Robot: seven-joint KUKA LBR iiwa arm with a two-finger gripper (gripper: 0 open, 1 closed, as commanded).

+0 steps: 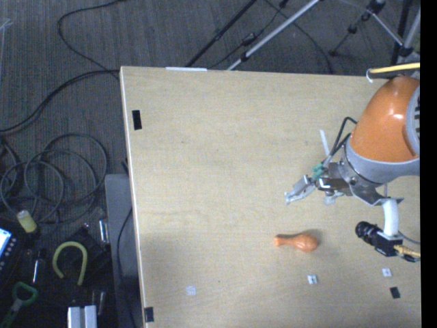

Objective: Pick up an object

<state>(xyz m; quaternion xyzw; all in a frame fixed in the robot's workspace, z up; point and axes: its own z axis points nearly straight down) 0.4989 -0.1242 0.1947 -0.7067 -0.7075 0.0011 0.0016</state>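
An orange, pear-shaped object [298,242] lies on its side on the pale wooden bench top [218,156], its narrow end pointing left. My gripper [299,190] hangs at the end of the grey arm with the orange band [388,125], which comes in from the right. The gripper's metal tip points left and sits above and slightly behind the orange object, apart from it. Nothing shows in the gripper.
A black tape mark [136,119] sits near the bench's left edge, and small white and black tags [312,279] dot the front right. Cables [61,176] and tools lie on the floor at the left. Tripod legs [300,9] stand beyond the far edge.
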